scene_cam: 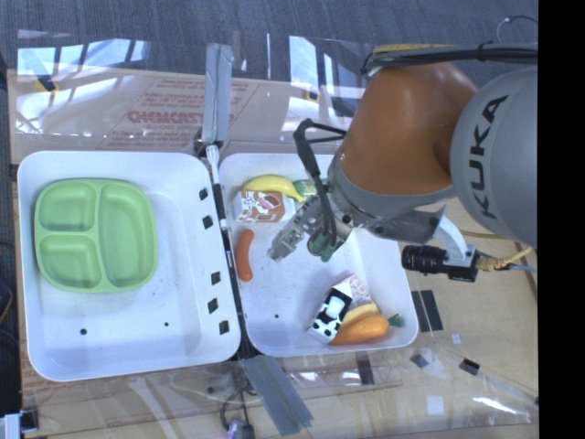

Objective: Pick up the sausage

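Nearest, a carrot [363,329] and a small carton [330,313] lie in the right bin's [274,332] front corner; farther in, my end effector [301,237] hangs with fingers apart, gripping nothing; the sausage [244,254] lies just to its left by the bin's left wall, long axis running near-to-far; beyond, a banana [271,187].

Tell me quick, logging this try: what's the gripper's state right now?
Gripper: open, holding nothing, hanging over the right bin; the sausage lies apart from it by the bin's left wall.
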You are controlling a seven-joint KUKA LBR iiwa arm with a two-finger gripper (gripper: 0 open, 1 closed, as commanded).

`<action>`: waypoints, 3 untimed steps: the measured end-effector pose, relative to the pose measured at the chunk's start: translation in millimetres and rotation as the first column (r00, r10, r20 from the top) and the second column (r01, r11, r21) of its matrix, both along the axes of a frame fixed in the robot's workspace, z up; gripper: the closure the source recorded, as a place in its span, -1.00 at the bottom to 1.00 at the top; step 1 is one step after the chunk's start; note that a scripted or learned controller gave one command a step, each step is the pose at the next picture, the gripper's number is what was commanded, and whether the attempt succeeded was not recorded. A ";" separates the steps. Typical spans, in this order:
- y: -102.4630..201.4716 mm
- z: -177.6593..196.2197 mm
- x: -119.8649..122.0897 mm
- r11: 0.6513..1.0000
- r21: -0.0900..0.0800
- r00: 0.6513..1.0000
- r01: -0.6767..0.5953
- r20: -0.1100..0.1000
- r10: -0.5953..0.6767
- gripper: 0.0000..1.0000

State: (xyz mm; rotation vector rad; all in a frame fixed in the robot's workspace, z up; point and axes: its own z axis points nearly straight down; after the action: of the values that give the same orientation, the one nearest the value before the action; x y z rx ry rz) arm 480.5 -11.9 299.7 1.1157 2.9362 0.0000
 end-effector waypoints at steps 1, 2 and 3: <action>-0.1 -0.1 0.0 1.000 0.000 1.000 0.000 0.000 0.000 -1.00; 102.3 -75.1 29.8 0.999 -0.001 0.999 0.048 -0.004 -0.048 -1.00; 13.2 -108.4 5.0 0.989 0.000 0.989 -0.145 -0.003 0.145 -1.00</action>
State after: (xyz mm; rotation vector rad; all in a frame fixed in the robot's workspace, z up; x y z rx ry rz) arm 485.5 1.3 191.3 0.9005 3.0124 -0.0020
